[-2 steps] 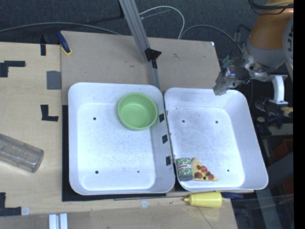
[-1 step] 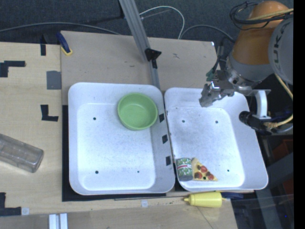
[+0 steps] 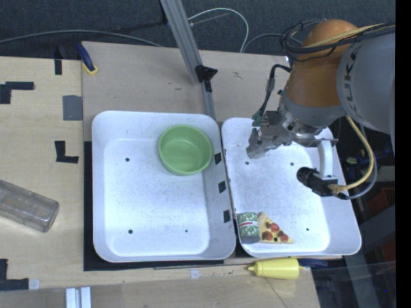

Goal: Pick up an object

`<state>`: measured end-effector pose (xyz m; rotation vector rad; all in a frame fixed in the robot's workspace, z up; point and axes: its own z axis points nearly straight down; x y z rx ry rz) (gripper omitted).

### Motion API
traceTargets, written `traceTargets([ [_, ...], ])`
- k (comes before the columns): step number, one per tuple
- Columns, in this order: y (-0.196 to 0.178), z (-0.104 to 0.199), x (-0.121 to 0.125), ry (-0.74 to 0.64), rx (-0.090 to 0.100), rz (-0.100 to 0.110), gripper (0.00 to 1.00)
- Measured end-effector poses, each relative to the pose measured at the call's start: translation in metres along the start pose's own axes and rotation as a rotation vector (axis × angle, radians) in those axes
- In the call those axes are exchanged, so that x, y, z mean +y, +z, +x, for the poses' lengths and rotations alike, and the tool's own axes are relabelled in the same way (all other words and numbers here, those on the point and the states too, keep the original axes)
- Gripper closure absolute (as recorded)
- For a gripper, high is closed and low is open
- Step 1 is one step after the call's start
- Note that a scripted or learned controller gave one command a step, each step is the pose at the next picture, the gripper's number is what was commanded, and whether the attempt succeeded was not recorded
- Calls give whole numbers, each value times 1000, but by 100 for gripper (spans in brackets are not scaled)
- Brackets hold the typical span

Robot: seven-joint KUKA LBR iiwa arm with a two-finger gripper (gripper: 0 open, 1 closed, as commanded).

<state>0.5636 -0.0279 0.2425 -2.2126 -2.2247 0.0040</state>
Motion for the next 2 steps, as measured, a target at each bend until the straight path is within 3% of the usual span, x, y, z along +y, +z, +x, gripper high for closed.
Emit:
traceTargets([
  [2,-1,89,-35,-2,0,-1,100],
])
